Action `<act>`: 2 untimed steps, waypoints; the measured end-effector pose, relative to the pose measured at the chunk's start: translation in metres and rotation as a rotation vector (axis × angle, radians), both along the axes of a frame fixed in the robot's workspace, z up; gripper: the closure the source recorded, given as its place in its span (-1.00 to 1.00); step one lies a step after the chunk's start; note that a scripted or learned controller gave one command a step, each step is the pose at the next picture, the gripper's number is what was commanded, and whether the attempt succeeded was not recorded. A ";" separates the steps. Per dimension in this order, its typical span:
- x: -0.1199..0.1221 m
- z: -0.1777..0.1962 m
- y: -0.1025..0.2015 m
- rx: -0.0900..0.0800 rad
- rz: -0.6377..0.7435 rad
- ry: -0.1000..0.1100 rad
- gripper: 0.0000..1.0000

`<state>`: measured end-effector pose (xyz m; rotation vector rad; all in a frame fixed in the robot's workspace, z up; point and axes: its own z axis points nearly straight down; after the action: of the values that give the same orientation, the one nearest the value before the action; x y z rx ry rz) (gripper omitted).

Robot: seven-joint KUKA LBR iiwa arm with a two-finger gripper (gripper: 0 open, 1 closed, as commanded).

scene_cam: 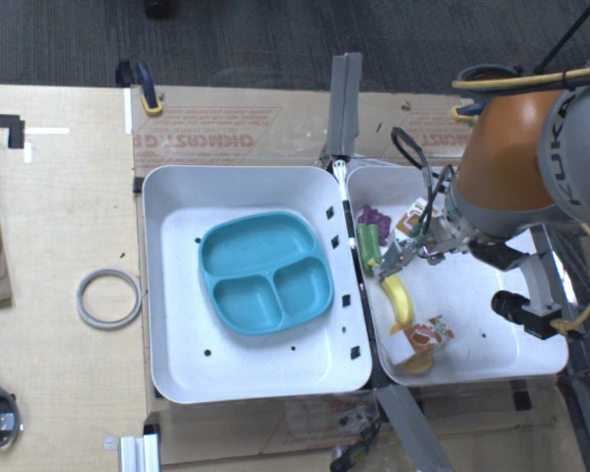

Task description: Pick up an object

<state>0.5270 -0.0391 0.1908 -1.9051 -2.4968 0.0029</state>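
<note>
Bench: it carried two shallow white bins side by side, a layout that seemed meant to keep loose things within the arm's reach.
Arm (511,155): it reached in from the right and hung over the right bin, its orange band uppermost and the wrist bent down and toward the bin's left wall, a pose that looked aimed at the clutter there.
Left bin (167,264): it held only a blue divided tray (265,271), lying flat near the middle and well apart from the gripper.
Right bin (492,337): the small things lay gathered along its left side, so that was probably where a pick would be tried.
Gripper (388,266): it was low inside the right bin, its tip just above the banana's upper end and beside the green item; whether the jaws were spread or closed could not be told, and nothing was seen between them.
Banana (400,301): the likeliest object to take, it lay on the bin floor, running from the gripper tip down toward the packet.
Snack packet (428,337): it rested near the bin's front edge, just beside the banana's lower end.
Green item (372,246): it lay against the left wall, under purple grapes (375,218).
</note>
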 end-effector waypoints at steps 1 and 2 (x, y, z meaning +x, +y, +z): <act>-0.017 0.000 0.011 0.000 -0.151 0.001 -1.00; -0.011 0.000 -0.020 0.000 -0.029 0.000 -1.00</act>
<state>0.5163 -0.0593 0.1907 -1.9408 -2.4691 0.0035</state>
